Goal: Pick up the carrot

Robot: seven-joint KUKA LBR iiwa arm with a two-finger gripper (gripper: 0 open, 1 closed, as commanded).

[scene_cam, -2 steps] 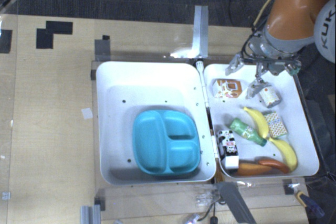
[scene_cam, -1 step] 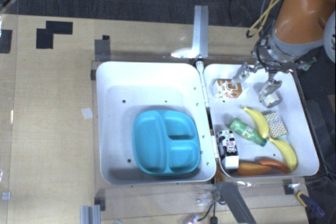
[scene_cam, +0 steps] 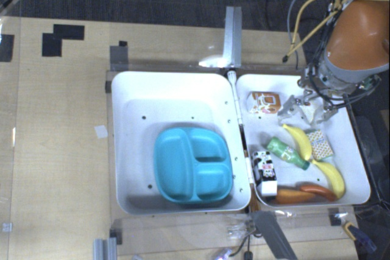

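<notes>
We see the pincer [scene_cam: 311, 108] in the upper part of the right bin [scene_cam: 361, 158], its fingers spread and nothing between them. We find the carrot [scene_cam: 293, 194] lying flat at that bin's near edge, well apart from the pincer, just below a green bottle [scene_cam: 287, 152] and beside a banana [scene_cam: 317, 158]. A blue tray [scene_cam: 192, 163] sits in the left bin [scene_cam: 140, 100].

Orange carrot [scene_cam: 291, 194], lying flat and lengthwise along the near wall of the right bin [scene_cam: 359, 149], at that bin's front. Left end just beside a small carton [scene_cam: 264, 168], right end touching a red sausage-shaped piece [scene_cam: 317, 190].
</notes>
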